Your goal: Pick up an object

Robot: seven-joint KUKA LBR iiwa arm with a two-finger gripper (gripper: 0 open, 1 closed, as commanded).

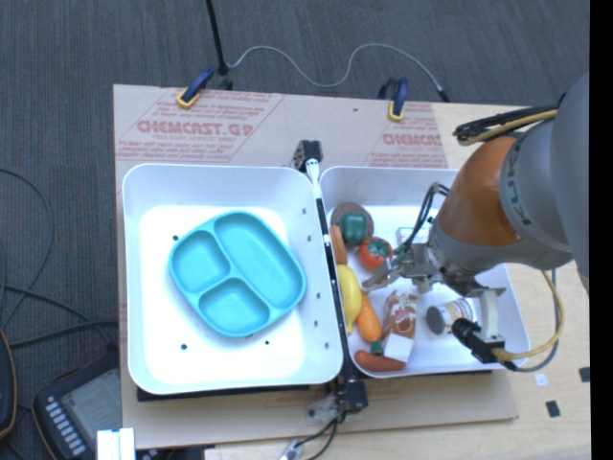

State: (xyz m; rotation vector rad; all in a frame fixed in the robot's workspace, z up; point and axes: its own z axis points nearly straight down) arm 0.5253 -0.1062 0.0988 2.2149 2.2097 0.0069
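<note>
My gripper (385, 273) is low in the right bin (508, 300), hanging over its cluttered left half. Just up and left of it lies a red toy fruit with a green top (374, 251). A dark green toy (354, 225) sits further back. Below the gripper lies a brown and white packet (402, 315), with a yellow toy fruit (350, 291) and an orange one (369, 325) to its left. No object is visibly in the gripper's hold.
A carrot (378, 360) lies at the front wall and another orange piece (338, 245) along the left wall. A small can (446, 316) rests under the wrist. The left bin (153, 353) holds a blue divided plate (237, 271).
</note>
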